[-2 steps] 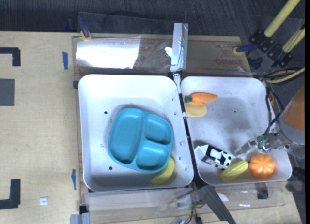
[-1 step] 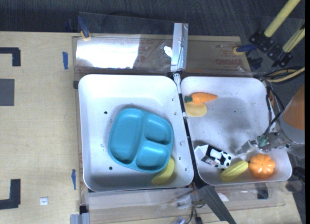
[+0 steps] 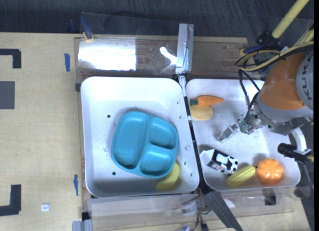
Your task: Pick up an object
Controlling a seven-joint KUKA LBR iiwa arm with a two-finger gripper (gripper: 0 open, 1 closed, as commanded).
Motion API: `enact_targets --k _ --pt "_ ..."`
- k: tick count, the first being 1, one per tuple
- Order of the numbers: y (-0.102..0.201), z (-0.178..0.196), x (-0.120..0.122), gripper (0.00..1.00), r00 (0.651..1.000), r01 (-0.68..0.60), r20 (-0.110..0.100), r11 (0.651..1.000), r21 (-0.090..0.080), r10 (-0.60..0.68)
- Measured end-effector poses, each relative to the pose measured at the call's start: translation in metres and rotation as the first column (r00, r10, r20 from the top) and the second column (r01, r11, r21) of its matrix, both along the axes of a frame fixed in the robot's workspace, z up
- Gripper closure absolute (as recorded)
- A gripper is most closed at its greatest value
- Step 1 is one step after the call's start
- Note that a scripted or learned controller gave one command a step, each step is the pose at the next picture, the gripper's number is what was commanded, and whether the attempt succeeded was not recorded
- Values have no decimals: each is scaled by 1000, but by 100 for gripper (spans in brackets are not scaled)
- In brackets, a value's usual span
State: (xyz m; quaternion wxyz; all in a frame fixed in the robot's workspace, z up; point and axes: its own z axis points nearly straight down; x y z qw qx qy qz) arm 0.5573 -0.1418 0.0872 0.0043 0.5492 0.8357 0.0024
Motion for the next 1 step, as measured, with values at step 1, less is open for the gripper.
enact_targets --k 1 --pt "47 110 77 0 999 33 2 999 1 -33"
